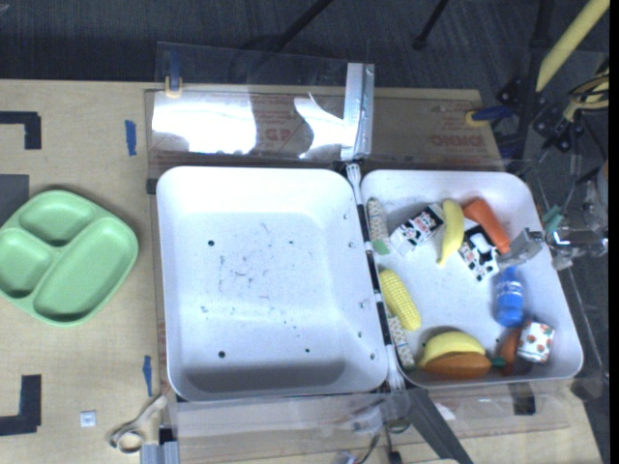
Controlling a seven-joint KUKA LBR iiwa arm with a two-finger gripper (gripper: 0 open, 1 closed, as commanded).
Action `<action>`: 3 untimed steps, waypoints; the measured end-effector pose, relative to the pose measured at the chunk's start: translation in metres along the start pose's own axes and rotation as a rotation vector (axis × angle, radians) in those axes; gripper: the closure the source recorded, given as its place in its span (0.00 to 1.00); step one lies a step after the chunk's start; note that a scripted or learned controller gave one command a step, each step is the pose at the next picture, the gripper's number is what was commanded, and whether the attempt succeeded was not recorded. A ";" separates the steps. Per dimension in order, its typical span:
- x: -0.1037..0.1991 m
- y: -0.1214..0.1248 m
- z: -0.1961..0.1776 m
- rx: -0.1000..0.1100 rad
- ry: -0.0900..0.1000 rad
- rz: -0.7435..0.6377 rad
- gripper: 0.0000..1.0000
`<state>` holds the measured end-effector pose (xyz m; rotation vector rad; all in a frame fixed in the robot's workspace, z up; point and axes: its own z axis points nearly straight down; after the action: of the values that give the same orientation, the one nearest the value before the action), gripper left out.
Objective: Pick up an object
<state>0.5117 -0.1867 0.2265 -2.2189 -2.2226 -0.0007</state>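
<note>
Nearest the camera, along the front wall of the right bin, a lemon lies touching a brown roll, with a small patterned cube at 3 o'clock from them. A blue bottle sits just beyond the cube. An ear of corn lies by the left wall, its long axis running from 11 to 5 o'clock. Farther back a banana lies nearly upright in the view, long axis 12 to 6 o'clock, tip toward 12. A cow-print box is just beside it at 9 o'clock, a second one at 4 o'clock, and a carrot points from 11 to 5 o'clock. The left bin holds nothing to pick.

The hand sits at the right bin's 3 o'clock rim, blurred against clutter; I cannot tell whether it is spread or pressed together, and nothing is seen between its parts.

The risks, as I judge them: the things at the back are crowded, so a descent there could land on two at once and pinch neither. The banana and lemon are rounded and could squirt out sideways. Closing along a long axis rather than across it would likely miss. The bottle may roll if nudged.

On the tabletop at far 9 o'clock rests a green tray.
</note>
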 end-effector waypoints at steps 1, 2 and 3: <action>-0.032 0.057 0.016 -0.005 -0.004 -0.224 0.00; -0.034 0.115 0.086 -0.036 -0.013 -0.121 0.00; -0.032 0.120 0.088 -0.050 -0.021 -0.180 0.00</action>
<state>0.6318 -0.2180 0.1379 -2.0422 -2.4519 -0.0332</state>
